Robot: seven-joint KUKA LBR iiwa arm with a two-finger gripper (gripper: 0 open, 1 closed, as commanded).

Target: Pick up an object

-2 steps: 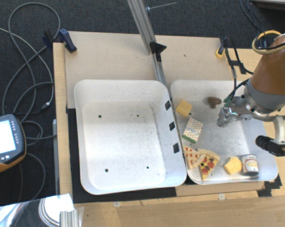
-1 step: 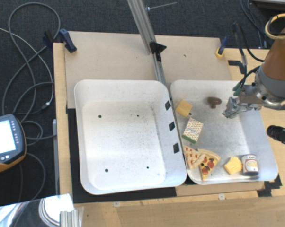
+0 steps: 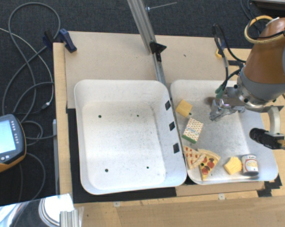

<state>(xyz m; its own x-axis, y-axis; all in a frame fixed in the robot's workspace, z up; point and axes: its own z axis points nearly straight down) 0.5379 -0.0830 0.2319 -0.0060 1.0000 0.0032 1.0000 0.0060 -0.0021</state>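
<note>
The gripper [image 3: 221, 111] hangs over the upper part of the right bin [image 3: 256, 126], above bare floor, with nothing visible between its fingers; whether it is parted or closed I cannot tell from this slant. The candidates lie scattered along that bin's left and near sides: a yellow block [image 3: 183, 108], a patterned carton [image 3: 192, 129], a pizza slice [image 3: 202, 160], a cheese wedge [image 3: 233, 165] and a small can [image 3: 250, 164] (apparently tipped). The left bin [image 3: 123, 136] likely waits as a drop spot.
</note>
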